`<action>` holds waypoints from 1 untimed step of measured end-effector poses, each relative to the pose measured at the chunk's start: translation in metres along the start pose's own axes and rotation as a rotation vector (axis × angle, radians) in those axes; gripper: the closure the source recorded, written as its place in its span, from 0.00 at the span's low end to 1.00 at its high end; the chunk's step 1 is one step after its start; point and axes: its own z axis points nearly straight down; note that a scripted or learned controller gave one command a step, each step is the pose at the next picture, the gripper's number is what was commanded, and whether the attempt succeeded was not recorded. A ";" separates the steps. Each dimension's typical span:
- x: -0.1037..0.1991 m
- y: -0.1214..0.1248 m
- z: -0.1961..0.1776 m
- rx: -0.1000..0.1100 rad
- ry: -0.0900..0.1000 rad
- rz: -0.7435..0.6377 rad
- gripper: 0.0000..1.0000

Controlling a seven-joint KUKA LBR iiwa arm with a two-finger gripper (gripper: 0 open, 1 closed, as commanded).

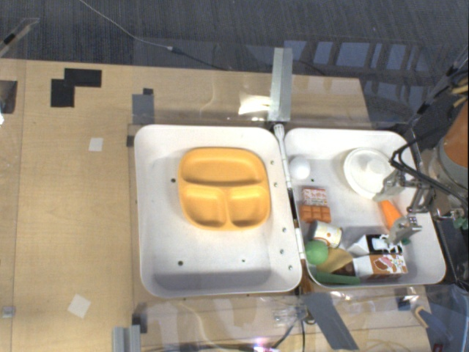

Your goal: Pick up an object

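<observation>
My gripper [395, 210] hangs over the right side of the right bin [333, 139], open. One finger [387, 189] is on the far side and the other finger [402, 231] on the near side of a small orange carrot-shaped piece [390, 213]. That piece lies on the bin floor in the gap between them, with space on both sides. A white round bowl [366, 169] sits just beyond the gripper. A brown box [384, 264] and a black-and-white item [380, 242] lie just in front of it.
The right bin also holds a white ball [300, 169], a red-and-brown carton [315, 204], a small cup [328, 235], a green ball [316, 253] and a green leaf shape [338, 276]. A yellow divided tray [223, 187] lies in the left bin [157, 218]. Cables hang by the arm at the right.
</observation>
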 end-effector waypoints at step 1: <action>-0.005 -0.039 0.121 0.004 -0.018 -0.102 0.00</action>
